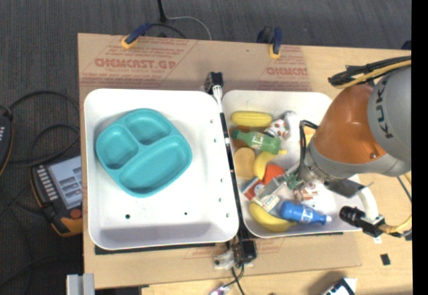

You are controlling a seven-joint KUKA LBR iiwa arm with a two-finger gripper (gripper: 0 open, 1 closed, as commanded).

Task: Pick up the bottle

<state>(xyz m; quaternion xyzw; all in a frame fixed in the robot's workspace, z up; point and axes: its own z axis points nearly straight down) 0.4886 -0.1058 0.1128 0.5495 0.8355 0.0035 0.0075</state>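
Observation:
Two bottles lie in the right bin [321, 97]. A green bottle [258, 142] rests on its side near the bin's left middle. Along the front edge lies a blue bottle [302, 213] with a white cap pointing right. My gripper [293, 182] is low in the bin, between the two bottles and just above the blue one, among small packets. The grey and orange wrist hides much of it, and I see neither bottle held in it.
A yellow banana [267, 219] lies beside the blue bottle, and another yellow fruit [251, 118] is at the back. Orange and red toy foods [245, 163] crowd the bin's left side. A teal divided plate [142, 151] sits in the left bin [167, 217].

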